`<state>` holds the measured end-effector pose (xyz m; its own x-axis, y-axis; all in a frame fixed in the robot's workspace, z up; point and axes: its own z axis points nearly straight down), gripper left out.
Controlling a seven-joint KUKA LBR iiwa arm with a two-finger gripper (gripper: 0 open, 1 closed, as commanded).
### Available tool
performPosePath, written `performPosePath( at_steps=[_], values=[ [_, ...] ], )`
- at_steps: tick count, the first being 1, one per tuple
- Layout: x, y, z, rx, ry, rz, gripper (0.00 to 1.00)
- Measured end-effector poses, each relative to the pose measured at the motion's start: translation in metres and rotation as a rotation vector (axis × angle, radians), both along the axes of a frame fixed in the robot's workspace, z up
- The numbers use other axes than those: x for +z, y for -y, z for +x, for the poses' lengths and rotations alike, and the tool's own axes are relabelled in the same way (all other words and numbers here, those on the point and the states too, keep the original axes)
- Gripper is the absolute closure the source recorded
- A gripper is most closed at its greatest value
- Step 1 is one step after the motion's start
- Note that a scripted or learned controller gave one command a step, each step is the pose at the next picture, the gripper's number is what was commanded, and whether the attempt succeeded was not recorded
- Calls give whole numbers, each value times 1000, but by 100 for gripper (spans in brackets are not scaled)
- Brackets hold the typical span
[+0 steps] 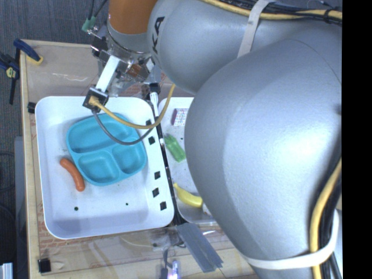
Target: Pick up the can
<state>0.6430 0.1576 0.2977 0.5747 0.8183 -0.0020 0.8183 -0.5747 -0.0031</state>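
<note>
The bench (58, 63) is a pale wooden top against dark carpet-like flooring, with a blue clamp (28, 49) on its far left corner and two white bins set side by side on it. From my seat the left bin (49, 156) is in plain sight. A blue divided plate (107, 150) lies in its middle, and an orange sausage (72, 174) lies just beside the plate's left rim, on the bin floor. The right bin (179, 173) is another matter. The arm (261, 127) comes in from the right and its grey bulk covers nearly all of that bin, leaving me only a narrow strip along the shared wall. In that strip I see a pale thing with a purplish printed label (178, 117) at the far end, a green object (174, 148) nearer the middle, and a banana (189, 197) at the near end, partly under the arm. I cannot tell where the can lies. The labelled thing might be its side, but it is too small to say. The gripper (131, 74) hangs below the orange band (131, 7), over the far edge of the left bin near the corner where the bins meet, above the plate's far side. I cannot tell whether it is open or closed.
</note>
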Motion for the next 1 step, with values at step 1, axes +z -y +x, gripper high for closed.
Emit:
performPosePath(
  at_steps=[1],
  values=[
    [13,-7,13,-129,0,-1,100]
  ],
)
